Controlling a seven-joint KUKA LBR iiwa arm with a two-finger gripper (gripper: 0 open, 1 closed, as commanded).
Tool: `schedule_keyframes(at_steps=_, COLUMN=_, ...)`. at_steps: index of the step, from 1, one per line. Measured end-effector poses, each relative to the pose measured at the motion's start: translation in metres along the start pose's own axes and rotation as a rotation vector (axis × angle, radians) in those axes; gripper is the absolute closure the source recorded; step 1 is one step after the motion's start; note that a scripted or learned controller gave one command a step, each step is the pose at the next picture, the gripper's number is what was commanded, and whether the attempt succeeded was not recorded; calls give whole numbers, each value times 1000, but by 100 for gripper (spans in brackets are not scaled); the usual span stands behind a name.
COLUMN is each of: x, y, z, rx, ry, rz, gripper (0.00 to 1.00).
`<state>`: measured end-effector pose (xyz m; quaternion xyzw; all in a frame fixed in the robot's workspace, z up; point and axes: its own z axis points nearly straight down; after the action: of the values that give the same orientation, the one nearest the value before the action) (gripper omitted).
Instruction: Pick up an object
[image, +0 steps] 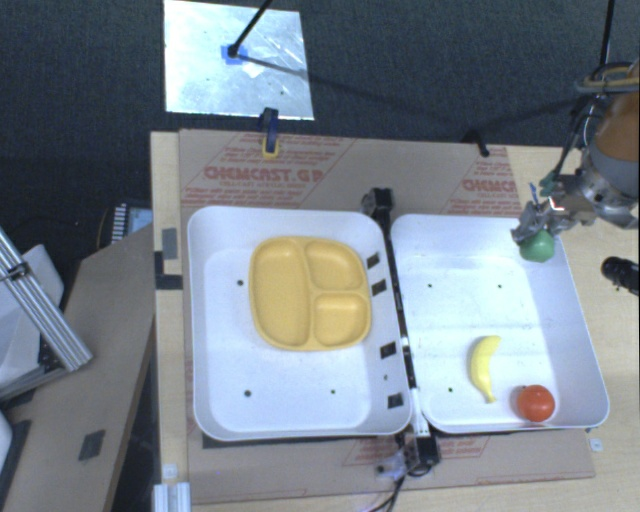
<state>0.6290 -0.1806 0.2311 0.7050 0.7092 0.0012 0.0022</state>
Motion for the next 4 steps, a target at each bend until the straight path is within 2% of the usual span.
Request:
schedule_keyframes(at_steps=1, x=56, y=-7, z=8, rx=5, ry=2, rz=-3, gripper=100)
schedule_keyframes(at_steps=4, x=191, y=-52, z=-4, rx=5, ry=3, rz=-4, gripper=100)
